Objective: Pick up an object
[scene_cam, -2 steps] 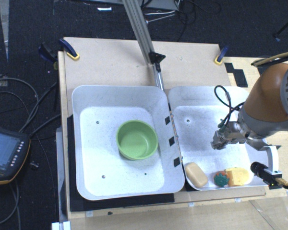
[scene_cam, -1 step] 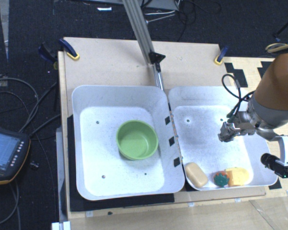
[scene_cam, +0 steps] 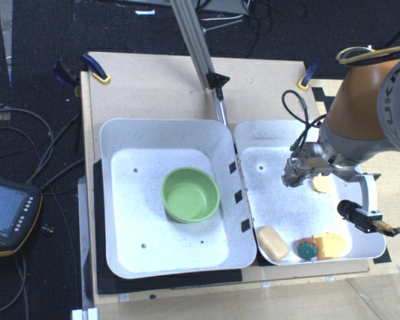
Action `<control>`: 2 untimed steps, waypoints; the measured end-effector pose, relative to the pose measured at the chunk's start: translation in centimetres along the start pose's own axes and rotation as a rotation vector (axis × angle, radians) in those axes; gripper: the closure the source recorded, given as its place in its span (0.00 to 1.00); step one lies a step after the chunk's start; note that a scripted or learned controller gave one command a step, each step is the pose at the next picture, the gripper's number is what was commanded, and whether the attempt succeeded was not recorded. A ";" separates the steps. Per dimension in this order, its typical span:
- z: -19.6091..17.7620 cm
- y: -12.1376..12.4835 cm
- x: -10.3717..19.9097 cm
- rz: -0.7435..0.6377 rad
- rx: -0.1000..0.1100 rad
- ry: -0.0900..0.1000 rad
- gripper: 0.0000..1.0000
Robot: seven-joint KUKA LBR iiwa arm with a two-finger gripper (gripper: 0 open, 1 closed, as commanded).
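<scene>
the gripper is positioned low over the right bin, near its middle; whether it is open or closed cannot be told. a pale yellow object is seen just beside the gripper, on its right. along the bin's near edge, a beige soap-like bar, a teal object and a yellow block are lined up, the last two touching. a green bowl is located upright in the left bin. both bins are carried by the table.

Bowl — seemingly matt green plastic
</scene>
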State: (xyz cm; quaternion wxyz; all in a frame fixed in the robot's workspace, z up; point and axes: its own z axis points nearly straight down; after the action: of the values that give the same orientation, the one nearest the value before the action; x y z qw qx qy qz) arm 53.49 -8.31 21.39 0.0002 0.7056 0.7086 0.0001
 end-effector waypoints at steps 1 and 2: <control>0.6 2.0 5.2 -0.001 0.001 0.001 1.00; 0.2 4.7 9.6 0.000 0.000 0.000 1.00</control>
State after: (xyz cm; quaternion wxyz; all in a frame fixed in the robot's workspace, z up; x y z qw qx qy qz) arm 58.14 1.31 21.21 0.0002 0.7056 0.7086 0.0002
